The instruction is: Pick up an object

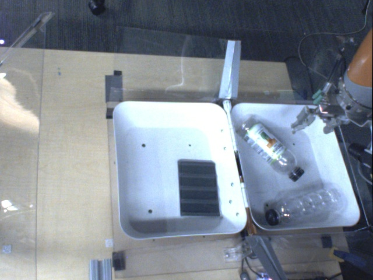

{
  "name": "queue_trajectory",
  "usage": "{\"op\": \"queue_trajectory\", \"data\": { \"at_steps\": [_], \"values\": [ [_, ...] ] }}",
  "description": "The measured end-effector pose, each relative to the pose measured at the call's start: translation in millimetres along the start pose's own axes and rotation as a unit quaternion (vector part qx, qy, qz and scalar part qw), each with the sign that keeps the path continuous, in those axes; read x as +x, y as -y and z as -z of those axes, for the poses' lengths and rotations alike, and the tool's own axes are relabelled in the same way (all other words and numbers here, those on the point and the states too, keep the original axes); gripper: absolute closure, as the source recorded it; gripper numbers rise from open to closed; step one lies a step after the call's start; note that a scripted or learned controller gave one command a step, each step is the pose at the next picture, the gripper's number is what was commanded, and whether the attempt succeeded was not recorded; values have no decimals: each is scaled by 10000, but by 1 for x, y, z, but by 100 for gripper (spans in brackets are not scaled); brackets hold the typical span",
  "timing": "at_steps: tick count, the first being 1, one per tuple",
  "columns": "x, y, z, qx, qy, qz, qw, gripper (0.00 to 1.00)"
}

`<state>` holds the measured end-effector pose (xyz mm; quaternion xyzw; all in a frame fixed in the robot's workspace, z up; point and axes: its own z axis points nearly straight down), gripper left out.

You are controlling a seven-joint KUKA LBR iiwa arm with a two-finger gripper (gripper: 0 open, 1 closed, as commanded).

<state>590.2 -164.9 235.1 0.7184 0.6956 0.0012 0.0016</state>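
Up at two o'clock, the gripper (315, 120) hovers over the right bin's (344, 174) far edge, its fingers (301, 121) apart and clamped on nothing. Below it, at four o'clock, a labelled bottle (271, 146) lies slantwise, with a clear bottle (303, 206) nearer. Across in the left bin (134, 156), a black ribbed block (199, 187) rests.

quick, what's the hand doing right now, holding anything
hand: open, holding nothing, above the far right corner of the right white bin.

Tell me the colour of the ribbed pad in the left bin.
Black, or very dark grey, ribbed pad; camera view.
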Motion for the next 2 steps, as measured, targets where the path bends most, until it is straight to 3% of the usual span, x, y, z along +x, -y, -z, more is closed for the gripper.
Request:
{"op": "queue_trajectory", "data": {
  "at_steps": [1,2],
  "values": [
    [3,-14,-114,1,-3,543,9985,0],
    [38,-31,-135,-55,91,578,9983,0]
  ]
}}
